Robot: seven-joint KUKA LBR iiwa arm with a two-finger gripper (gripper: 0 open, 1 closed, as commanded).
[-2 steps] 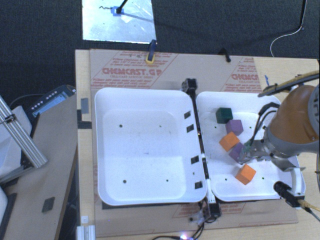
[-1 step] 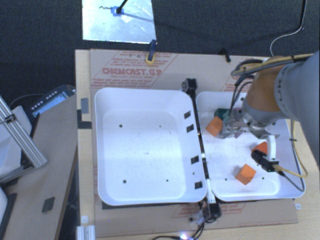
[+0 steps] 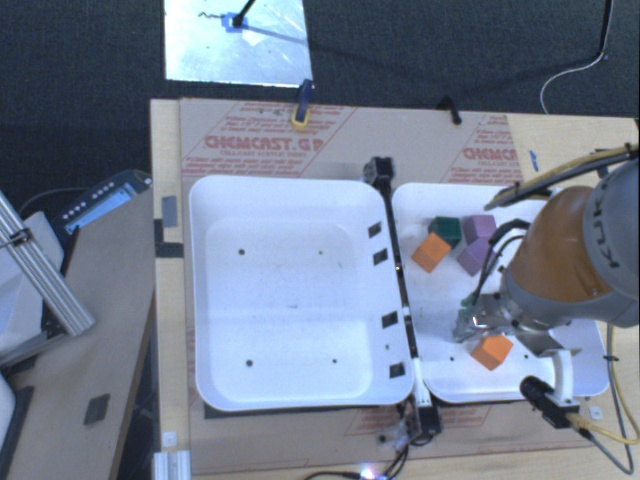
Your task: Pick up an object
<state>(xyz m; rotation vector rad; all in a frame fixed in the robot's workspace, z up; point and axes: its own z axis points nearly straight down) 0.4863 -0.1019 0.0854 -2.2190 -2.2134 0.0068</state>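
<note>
Lying low in the right bin (image 3: 590,373), near its front wall: an orange block (image 3: 491,351), one corner pointing toward the front edge of the table (image 3: 330,128), faces turned at a slant to the bin's sides; roughly cube-shaped, so no clear long axis showing. Hanging just above and to the left of that block, touching or nearly touching its upper edge: the end effector (image 3: 478,320), metal parts glinting under the wrist. Cannot tell how far open, the wrist covering most of it; nothing seen clamped inside. Reaching in from the right: the grey arm (image 3: 625,243), its orange band (image 3: 560,248) bulking over the bin's middle. Sitting farther back in the same bin, in a loose cluster: a second orange block (image 3: 431,252), a green block (image 3: 446,230) just behind it, and two purple blocks (image 3: 477,240) beside them, the nearer one tilting. Lying alongside on the left: the left bin (image 3: 215,268), white and shallow. Resting behind the table on dark carpet: a shiny metal sheet (image 3: 200,28).
</note>
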